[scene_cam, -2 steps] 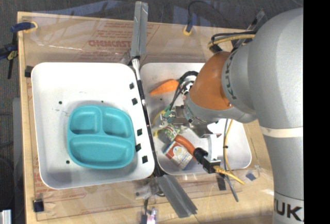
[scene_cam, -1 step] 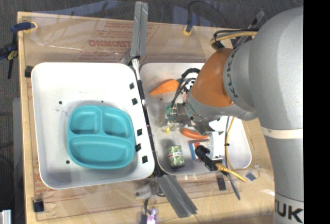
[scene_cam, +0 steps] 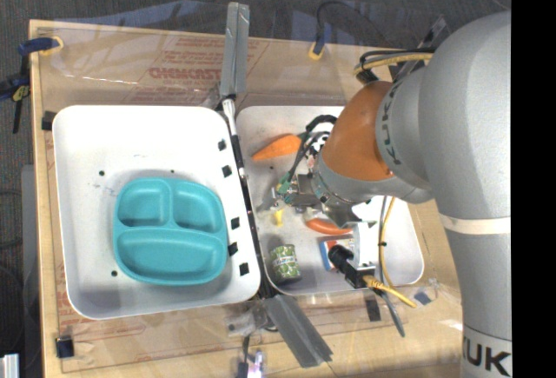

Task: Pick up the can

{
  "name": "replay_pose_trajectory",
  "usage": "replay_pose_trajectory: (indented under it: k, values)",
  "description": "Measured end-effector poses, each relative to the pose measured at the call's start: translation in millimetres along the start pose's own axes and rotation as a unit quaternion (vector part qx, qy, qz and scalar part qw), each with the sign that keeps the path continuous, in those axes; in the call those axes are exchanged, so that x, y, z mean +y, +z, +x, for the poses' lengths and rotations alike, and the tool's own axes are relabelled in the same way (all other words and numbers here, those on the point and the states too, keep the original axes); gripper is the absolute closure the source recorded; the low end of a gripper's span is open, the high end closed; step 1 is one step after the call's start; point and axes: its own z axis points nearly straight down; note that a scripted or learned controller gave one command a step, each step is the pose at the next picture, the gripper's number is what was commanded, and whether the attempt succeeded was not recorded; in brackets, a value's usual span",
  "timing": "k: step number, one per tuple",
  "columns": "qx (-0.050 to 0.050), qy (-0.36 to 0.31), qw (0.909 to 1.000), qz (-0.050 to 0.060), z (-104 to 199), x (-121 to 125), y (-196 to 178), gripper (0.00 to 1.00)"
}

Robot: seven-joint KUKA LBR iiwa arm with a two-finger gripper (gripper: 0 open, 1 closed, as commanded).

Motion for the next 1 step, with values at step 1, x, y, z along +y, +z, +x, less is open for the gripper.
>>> replay_pose_trajectory:
  k: [1]
  values:
    - [0.002, -0.135, 0.9909, 0.002, -26.2, -45.7, 11.2, 0.00]
